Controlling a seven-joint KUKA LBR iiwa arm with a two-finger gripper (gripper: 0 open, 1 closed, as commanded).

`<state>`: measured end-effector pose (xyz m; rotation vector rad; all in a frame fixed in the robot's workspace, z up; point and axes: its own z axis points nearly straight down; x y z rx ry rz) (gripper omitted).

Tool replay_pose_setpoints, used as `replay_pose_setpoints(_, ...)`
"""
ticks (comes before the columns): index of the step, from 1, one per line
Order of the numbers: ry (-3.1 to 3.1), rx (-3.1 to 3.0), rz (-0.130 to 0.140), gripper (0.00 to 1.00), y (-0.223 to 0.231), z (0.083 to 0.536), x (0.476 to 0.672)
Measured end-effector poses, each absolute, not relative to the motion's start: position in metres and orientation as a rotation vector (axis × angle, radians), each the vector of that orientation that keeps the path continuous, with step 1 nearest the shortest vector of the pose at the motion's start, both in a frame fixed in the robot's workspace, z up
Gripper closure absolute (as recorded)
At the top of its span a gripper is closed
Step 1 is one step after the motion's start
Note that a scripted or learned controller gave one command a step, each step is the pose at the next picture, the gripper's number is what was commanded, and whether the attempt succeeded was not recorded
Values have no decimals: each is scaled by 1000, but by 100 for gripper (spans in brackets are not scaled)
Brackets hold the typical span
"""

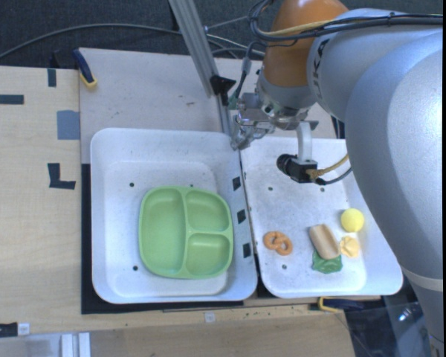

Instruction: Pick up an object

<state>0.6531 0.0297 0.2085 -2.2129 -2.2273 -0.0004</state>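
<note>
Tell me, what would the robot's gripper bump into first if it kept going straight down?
Probably the far rim where the two white bins meet. The gripper hangs right above that edge, but depth is hard to judge from this slanted view.

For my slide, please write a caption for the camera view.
Gripper over the bins' far edge; green plate left; pretzel and yellow ball right.

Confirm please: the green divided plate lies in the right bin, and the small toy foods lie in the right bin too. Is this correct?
Not quite. The camera view shows the green divided plastic plate in the left white bin; the small toy foods do lie in the right white bin.
</note>
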Motion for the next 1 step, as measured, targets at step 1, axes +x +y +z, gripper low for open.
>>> replay_pose_setpoints(1, -2229, -2214, -4, 100, 78, 231, 672)
